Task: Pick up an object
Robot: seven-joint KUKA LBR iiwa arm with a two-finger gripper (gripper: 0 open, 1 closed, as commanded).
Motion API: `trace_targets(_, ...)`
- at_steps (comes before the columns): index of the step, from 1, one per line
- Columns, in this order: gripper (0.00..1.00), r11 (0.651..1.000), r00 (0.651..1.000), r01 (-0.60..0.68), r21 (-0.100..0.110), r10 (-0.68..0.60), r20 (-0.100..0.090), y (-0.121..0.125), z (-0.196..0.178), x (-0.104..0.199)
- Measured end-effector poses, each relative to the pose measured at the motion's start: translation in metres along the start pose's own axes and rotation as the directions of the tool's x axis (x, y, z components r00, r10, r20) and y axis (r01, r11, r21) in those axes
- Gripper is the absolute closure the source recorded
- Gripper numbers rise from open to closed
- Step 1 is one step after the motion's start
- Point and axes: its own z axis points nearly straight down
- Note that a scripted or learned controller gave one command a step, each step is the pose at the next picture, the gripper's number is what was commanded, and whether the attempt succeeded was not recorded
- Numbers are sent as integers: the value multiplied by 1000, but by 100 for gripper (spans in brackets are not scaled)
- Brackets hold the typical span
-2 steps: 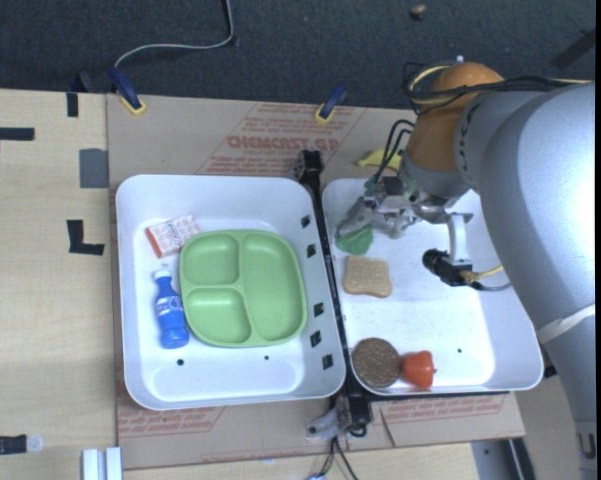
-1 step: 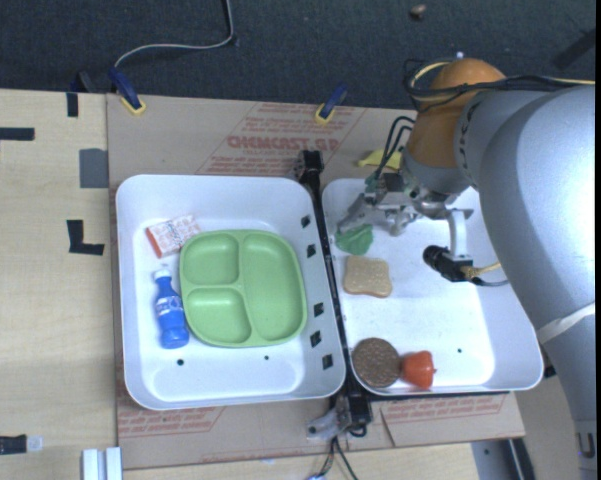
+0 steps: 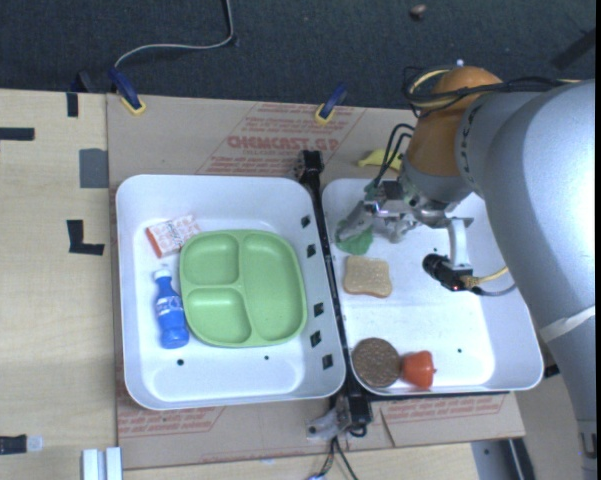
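My gripper (image 3: pixel 378 218) hangs low over the far left corner of the right bin (image 3: pixel 480 338). A small green object (image 3: pixel 357 237) lies right at its tip, partly covered by it, and I cannot tell whether it is gripped. A slice of bread (image 3: pixel 367 277) lies just in front of it. A brown round disc (image 3: pixel 377 361) and a small red item (image 3: pixel 417 369) sit at the bin's near edge. The left bin (image 3: pixel 140 358) holds a green divided plate (image 3: pixel 244 287), a blue bottle (image 3: pixel 168 311) and a red-and-white packet (image 3: pixel 171 234).
The black divider (image 3: pixel 322 258) between the bins runs just left of the gripper. A yellow item (image 3: pixel 378 157) lies on the cardboard behind the right bin. The big grey arm (image 3: pixel 545 198) covers that bin's right side, with a black fitting and yellow cable (image 3: pixel 450 271) hanging from it.
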Motion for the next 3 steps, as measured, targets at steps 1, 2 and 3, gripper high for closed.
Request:
trace_targets(1, 0, 1000, 1000, 1, -2, -1, -1, 19, 1, -6)
trace_targets(2, 0, 1000, 1000, 0, -2, 0, 0, -6, 0, -4)
trace_targets(3, 0, 1000, 1000, 1, 0, -1, -1, 19, -46, -6)
